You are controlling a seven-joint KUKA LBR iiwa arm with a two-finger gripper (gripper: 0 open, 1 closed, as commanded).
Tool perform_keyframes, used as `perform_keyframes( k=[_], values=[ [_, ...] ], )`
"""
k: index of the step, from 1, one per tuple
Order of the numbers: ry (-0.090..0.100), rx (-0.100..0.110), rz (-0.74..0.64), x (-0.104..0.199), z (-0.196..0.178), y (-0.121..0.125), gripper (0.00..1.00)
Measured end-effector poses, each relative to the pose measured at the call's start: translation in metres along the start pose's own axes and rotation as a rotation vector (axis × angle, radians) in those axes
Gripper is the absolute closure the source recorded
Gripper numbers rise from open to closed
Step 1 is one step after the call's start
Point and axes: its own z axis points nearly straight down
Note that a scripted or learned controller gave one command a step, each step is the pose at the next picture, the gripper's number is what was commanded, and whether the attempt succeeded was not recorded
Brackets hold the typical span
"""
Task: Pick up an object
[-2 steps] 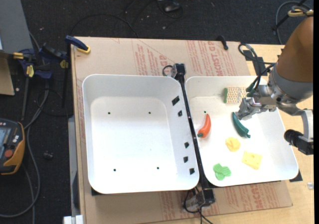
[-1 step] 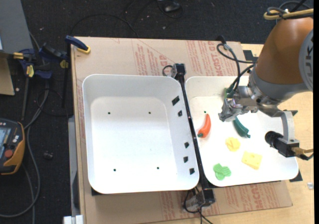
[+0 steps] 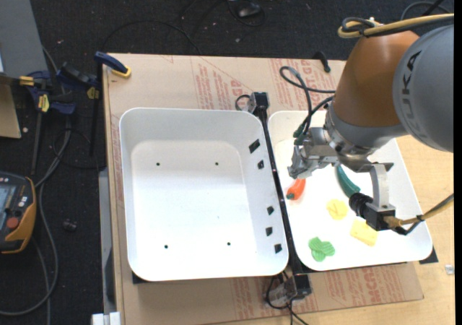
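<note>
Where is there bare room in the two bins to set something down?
The left bin offers a wide bare floor between its four walls. The right bin is crowded: orange piece, teal piece, two yellow pieces, green piece, with the gripper above.

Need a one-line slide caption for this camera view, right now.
KUKA arm's gripper low in the right bin above an orange piece, beside green and yellow pieces.

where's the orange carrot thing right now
The orange carrot lies in the right bin, near its left wall, just below the gripper and up-left of the green toy.
</note>
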Motion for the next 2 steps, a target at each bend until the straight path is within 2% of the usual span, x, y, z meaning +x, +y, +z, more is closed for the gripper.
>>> perform_keyframes(
  k=[1, 2],
  values=[
    [0.0, -0.001, 0.0, 0.046, 0.005, -0.004, 1.0],
    [0.0, 0.0, 0.0, 0.098, 0.017, 0.007, 1.0]
  ],
)
